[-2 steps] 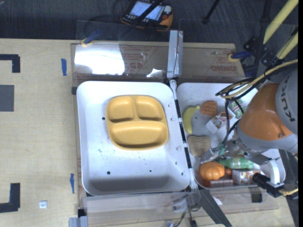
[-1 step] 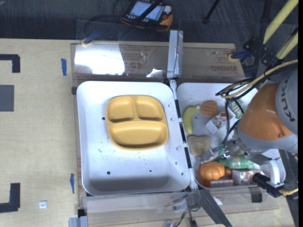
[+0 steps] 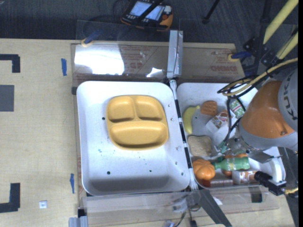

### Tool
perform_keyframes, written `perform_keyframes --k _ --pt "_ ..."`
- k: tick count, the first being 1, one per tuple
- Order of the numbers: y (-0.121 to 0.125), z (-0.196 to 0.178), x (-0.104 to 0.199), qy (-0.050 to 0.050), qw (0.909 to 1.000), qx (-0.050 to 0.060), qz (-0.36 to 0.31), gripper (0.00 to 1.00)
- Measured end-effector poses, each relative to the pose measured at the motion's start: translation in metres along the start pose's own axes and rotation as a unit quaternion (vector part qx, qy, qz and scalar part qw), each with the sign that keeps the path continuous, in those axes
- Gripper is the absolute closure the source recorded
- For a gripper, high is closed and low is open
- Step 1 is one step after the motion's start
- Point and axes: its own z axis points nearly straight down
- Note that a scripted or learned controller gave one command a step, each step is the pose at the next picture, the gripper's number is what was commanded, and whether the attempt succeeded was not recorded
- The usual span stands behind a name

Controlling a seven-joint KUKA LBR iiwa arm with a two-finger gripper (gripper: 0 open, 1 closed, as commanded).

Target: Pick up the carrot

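Observation:
My gripper (image 3: 227, 148) reaches down into the right bin (image 3: 187, 92), under the arm's orange band (image 3: 265, 112). It hangs over the clutter in the middle of the bin. A thin orange strip (image 3: 238, 155) shows just right of the gripper, above a green bottle (image 3: 232, 163). It may be the carrot, but the wrist hides most of it. A rounder orange item (image 3: 204, 170) lies at the bin's front left corner, about a hand's width left of the gripper.
Around the gripper lie a bread slice (image 3: 200, 145), a white packet (image 3: 218, 122), a yellow-green fruit (image 3: 189, 118), a brown pastry (image 3: 209, 108) and a brown bottle (image 3: 241, 176). The left bin (image 3: 94, 174) holds a yellow divided plate (image 3: 137, 122).

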Motion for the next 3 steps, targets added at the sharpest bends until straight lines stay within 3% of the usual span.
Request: perform_keyframes --k 1,2,3 --pt "-0.0020 0.0098 -0.0010 0.003 0.9940 0.002 -0.110 1.00" --pt "-0.0027 0.0098 -0.0082 0.004 0.9804 0.001 -0.197 1.00" --pt "-0.0015 0.0094 -0.0052 0.000 0.9560 0.001 -0.293 1.00"
